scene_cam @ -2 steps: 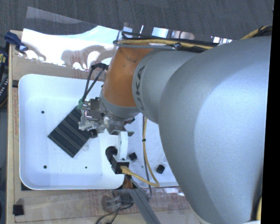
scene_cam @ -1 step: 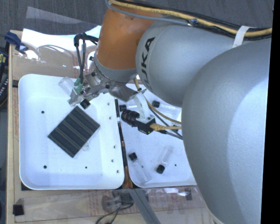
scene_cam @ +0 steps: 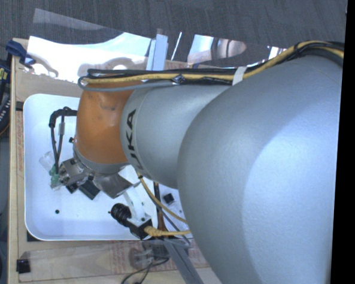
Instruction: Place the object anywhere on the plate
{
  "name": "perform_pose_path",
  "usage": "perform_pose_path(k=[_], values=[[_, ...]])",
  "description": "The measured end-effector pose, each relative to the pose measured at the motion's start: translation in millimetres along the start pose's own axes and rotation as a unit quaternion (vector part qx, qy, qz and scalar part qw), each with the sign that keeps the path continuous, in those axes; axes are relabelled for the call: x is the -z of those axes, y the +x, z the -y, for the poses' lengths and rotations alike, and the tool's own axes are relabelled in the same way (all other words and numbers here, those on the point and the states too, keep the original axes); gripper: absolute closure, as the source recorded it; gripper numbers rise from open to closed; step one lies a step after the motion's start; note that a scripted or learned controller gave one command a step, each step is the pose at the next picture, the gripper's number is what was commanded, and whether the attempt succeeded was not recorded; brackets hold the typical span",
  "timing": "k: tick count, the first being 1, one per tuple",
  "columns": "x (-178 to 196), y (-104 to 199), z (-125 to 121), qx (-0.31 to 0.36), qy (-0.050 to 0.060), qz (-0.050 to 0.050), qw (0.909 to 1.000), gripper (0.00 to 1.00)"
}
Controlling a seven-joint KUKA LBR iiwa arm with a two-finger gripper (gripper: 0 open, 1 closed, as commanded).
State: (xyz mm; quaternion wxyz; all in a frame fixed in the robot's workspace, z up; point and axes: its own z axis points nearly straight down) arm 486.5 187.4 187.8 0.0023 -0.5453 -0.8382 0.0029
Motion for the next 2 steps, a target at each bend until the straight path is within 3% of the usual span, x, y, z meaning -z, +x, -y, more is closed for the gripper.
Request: perform_pose_path(k=[1,2], values=[[71,-44,31,0.010,-0.003,0.000,0.9999,1.00],[205,-120,65,-0.108,-0.004,-0.001,0.9941,1.00]])
